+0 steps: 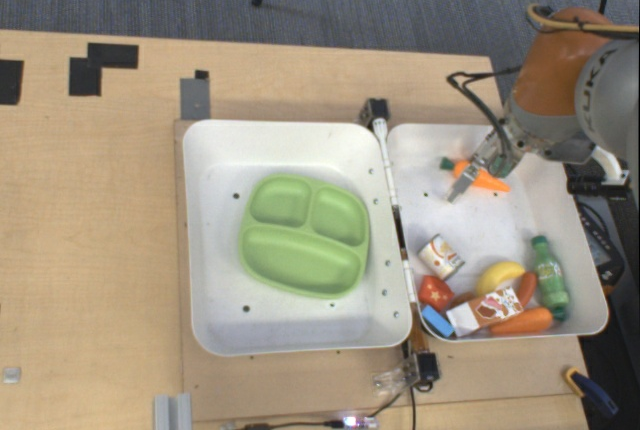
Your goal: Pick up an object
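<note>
My gripper (472, 174) hangs over the back part of the right bin (432, 150), reaching in from the right. A small orange carrot-like toy (488, 182) with a green tip lies across its fingers, and the fingers look shut on it. I cannot make out whether the toy is touching the bin floor. The other objects lie in a heap at the bin's front: a small can (440, 256), a red tomato (433, 292), a yellow lemon (502, 275), a green bottle (549, 273), a long orange carrot (522, 322) and a red-and-white packet (490, 308).
The left bin (215, 318) holds a green divided plate (303, 236) at its middle. A rail with a black clamp (377, 112) separates the two bins. A blue block (436, 322) sits at the right bin's front left corner. Wooden bench surrounds the bins.
</note>
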Controlling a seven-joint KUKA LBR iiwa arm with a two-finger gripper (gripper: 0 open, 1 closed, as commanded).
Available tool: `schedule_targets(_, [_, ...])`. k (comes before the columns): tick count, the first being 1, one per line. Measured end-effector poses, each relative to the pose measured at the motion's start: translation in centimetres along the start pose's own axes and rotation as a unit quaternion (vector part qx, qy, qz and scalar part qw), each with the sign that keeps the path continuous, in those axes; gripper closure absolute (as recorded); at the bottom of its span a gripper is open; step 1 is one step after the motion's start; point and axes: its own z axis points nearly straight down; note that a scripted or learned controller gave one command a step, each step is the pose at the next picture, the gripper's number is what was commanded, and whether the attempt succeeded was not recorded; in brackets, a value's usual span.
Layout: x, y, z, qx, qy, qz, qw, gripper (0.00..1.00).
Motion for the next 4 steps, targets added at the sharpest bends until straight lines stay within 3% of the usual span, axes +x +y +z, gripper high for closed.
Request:
schedule_targets(1, [5.3, 3.0, 0.1, -0.007, -0.013, 0.003, 0.9999, 0.0])
schedule_targets(2, [5.0, 4.3, 0.1, -0.004, -0.011, 0.017, 0.9998, 0.0])
schedule_targets(3, [5.8, 2.8, 0.1, -0.005, -0.015, -0.125, 0.9921, 0.0])
schedule_targets(4, [3.6, 3.1, -0.1, -0.003, -0.006, -0.102, 0.9947, 0.0])
